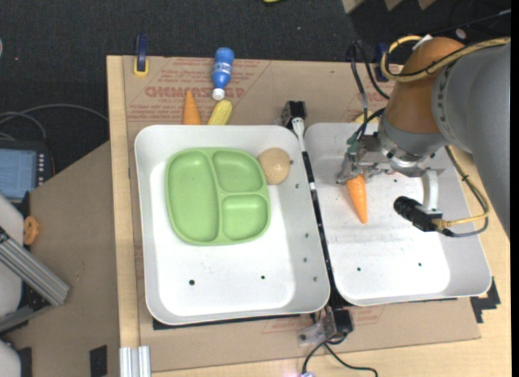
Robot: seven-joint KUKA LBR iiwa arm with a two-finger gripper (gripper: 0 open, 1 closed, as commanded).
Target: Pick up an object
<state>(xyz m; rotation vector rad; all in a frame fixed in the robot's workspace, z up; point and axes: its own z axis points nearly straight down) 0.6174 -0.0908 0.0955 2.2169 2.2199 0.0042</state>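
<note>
An orange carrot point(358, 198) lies in the right bin point(405, 270), thick end up and tip pointing toward the front. My gripper point(362, 166) hangs directly over the carrot's thick end, at or just above it. The grey wrist with its orange band point(418, 96) hides how the gripper meets the carrot. In the left bin point(219, 286) sit a green divided plate point(217, 195) and, at the plate's upper right corner, a round beige object point(275, 164).
A black connector with a yellow cable point(415, 212) hangs beside the carrot on the right. Behind the left bin, the bench bears a blue-and-white bottle point(221, 73), a small orange carrot point(190, 109) and a yellow piece point(220, 112). A black clamp point(293, 113) sits between the bins.
</note>
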